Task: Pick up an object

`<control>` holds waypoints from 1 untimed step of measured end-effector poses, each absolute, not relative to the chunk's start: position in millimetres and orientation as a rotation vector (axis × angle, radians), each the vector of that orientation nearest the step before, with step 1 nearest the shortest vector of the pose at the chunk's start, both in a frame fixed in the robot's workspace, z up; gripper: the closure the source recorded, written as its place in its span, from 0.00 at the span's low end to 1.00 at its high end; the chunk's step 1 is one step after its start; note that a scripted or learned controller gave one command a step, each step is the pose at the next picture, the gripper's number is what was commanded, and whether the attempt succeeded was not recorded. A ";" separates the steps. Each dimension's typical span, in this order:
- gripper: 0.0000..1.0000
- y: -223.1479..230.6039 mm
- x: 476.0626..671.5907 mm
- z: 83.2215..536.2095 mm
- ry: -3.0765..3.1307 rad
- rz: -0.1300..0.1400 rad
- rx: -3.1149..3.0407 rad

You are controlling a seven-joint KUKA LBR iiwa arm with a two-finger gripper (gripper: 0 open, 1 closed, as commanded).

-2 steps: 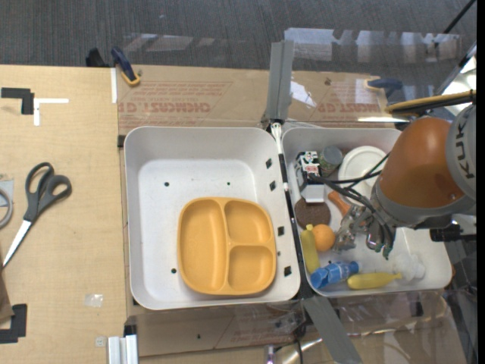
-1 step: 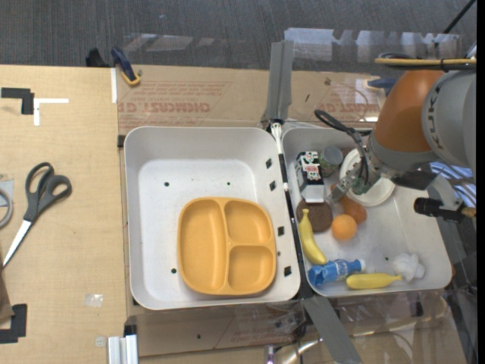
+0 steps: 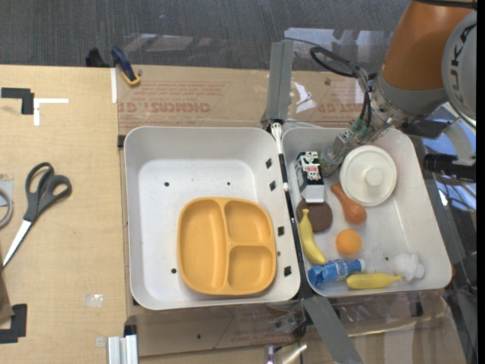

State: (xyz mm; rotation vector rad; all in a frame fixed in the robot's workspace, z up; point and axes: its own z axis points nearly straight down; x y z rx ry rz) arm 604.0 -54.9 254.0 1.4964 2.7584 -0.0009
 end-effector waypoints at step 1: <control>1.00 -26.0 659.4 304.1 2.459 -0.003 1.950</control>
